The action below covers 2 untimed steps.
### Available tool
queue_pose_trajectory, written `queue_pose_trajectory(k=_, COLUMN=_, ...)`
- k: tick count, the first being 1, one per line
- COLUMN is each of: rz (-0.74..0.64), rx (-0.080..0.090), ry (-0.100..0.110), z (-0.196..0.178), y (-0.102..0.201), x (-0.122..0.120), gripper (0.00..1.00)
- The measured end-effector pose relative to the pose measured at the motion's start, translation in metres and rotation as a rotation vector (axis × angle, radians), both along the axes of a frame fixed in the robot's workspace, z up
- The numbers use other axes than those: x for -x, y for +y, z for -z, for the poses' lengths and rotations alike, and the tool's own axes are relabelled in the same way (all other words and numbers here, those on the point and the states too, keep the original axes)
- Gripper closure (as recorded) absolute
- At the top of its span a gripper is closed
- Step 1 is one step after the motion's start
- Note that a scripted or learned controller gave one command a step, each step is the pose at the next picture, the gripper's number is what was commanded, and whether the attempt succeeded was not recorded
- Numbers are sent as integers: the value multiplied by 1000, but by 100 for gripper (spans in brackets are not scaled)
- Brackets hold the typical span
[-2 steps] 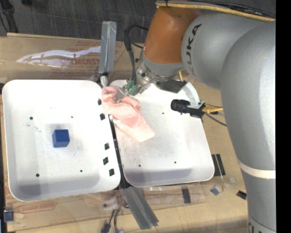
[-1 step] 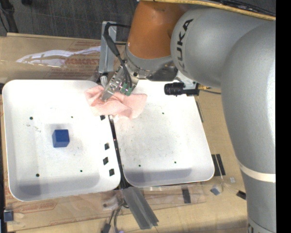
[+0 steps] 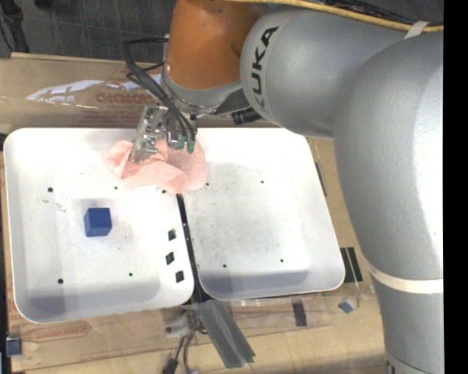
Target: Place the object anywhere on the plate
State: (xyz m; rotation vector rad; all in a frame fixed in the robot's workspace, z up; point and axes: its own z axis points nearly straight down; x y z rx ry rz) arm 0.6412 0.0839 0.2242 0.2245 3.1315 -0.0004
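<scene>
Your jaws (image 3: 165,137) hover over the pink plate (image 3: 160,170) at upper centre – spread or pinched, I can't tell; blue cube (image 3: 98,221) sits lower left – go fetch it squarely

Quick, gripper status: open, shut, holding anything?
Gripper: down over the pink plate at the left bin's far edge; open or shut cannot be told. Blue cube lies apart, ungripped.

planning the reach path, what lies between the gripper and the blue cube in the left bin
In the camera view, the gripper sits over a crumpled pink cloth. Between that and the blue cube lies the cloth's lower edge, then bare white bin floor.
</scene>
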Motion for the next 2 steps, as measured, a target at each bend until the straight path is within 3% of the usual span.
queue_pose_trajectory(k=1, rz=-150, rx=0, ry=-2, z=-9, y=51, x=-5, gripper=100)
queue_pose_trajectory(k=2, rz=-150, rx=0, ry=-2, z=-9, y=51, x=-5, gripper=0)
